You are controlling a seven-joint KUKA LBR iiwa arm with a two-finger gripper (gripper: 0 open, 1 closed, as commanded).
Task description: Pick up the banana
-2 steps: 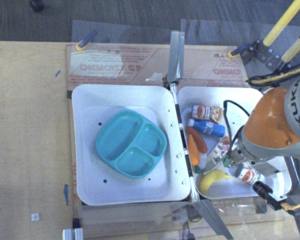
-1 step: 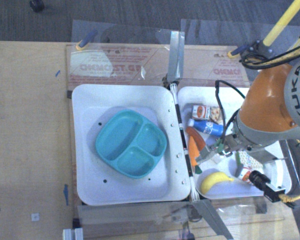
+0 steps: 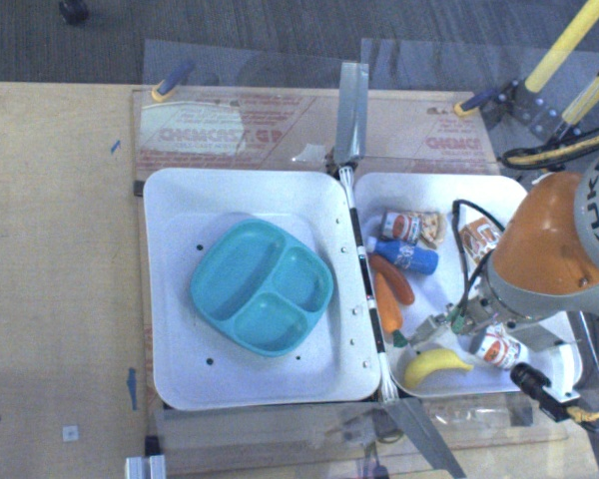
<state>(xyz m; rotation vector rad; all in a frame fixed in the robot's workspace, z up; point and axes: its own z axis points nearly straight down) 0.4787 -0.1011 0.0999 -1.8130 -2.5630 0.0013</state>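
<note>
The yellow banana lies in the right bin, near its front edge and left of centre. My gripper hangs just above and slightly behind the banana, pointing left from the wrist under the orange band. Nothing can be seen held in it, and the banana rests on the bin floor.
An orange carrot, a blue bottle, a small can and a snack packet lie behind the banana. A red-and-white can sits to its right. The left bin holds a teal divided plate.
</note>
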